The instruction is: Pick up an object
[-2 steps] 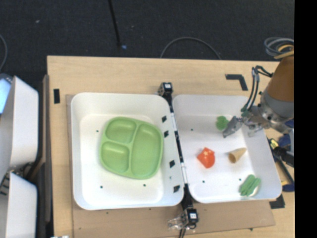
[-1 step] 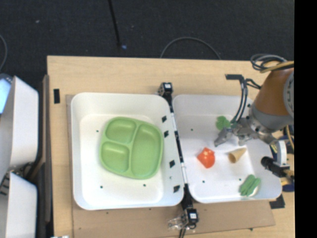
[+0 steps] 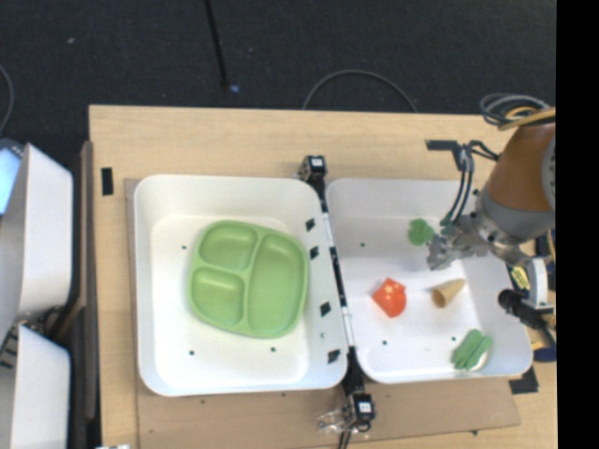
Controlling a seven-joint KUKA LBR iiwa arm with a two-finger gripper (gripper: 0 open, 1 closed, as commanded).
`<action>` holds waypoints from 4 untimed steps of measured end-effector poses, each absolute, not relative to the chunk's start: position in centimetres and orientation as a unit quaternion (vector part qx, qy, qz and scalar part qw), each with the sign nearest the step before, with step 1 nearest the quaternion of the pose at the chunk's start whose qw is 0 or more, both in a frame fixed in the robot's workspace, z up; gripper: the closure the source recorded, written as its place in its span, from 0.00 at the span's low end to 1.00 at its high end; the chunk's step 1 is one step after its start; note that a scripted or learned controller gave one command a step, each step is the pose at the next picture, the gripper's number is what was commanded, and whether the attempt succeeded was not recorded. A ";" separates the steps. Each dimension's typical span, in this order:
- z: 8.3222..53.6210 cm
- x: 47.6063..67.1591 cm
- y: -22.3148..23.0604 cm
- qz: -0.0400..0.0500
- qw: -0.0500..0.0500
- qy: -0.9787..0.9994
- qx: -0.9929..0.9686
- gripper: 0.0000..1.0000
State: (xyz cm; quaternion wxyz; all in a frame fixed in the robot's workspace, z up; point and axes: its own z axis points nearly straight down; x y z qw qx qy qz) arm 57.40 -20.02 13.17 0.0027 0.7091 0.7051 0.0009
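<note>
Arm [image 3: 519,181] reaches in from the frame's right, gripper [image 3: 443,251] low over the right bin [image 3: 374,358] near its right wall; its grip state cannot be told. Red object [image 3: 390,297] lies center-bin, open floor around it.

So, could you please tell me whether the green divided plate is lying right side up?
Right side up: the green divided plate shows its three compartments facing upward.

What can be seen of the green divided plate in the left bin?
The green plate is pale green, plastic-looking, with rounded corners and raised ridges dividing it into three compartments: two smaller ones on the camera view's left and one long one on its right. It lies flat, face up, slightly rotated, near the middle of the left bin, resting on the bin floor. Nothing sits in its compartments, and nothing besides the bin touches it.
</note>
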 end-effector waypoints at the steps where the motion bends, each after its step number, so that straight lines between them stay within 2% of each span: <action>1: 17.5 57.5 -20.4 0.001 0.002 0.705 0.709 1.00; 3: 26.2 58.1 -21.0 0.001 0.003 0.708 0.706 1.00; 4: 26.6 58.8 -16.4 0.001 0.001 0.709 0.705 1.00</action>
